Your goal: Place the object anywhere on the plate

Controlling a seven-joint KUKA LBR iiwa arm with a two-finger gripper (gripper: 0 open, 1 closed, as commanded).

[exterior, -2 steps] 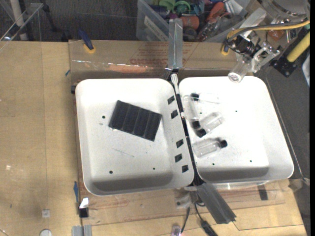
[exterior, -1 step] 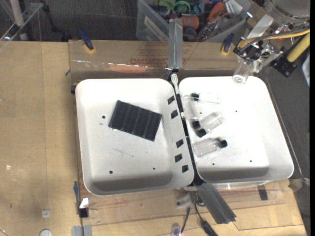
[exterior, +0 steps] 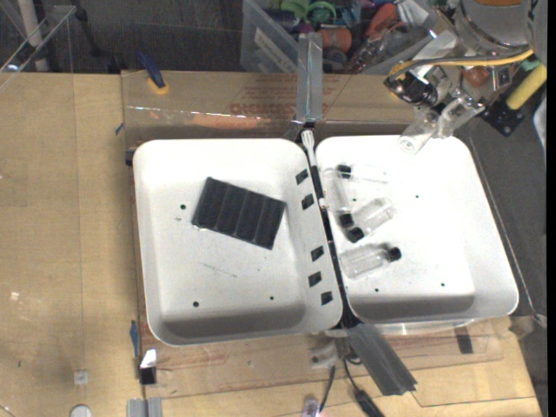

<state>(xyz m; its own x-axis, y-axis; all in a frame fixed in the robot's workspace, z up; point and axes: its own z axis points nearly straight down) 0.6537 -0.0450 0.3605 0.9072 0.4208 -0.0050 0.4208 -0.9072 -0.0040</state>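
Note:
A black ridged rectangular plate (exterior: 239, 213) lies flat in the left bin (exterior: 174, 311), turned at a slight angle. Three clear vials with black caps lie in the right bin (exterior: 452, 294), close to the divider: one at the back (exterior: 352, 175), one in the middle (exterior: 367, 218) and one at the front (exterior: 369, 257). My gripper (exterior: 423, 131) hangs above the back edge of the right bin, up and to the right of the vials. Its tip looks pale and translucent. I cannot tell whether anything is in it.
A metal divider with black clips (exterior: 314, 233) runs between the two bins. A clear box of colourful toys (exterior: 339, 16) stands behind the bins. Cables and the arm's wrist (exterior: 486, 59) occupy the top right corner. Bare wooden bench (exterior: 61, 233) lies to the left.

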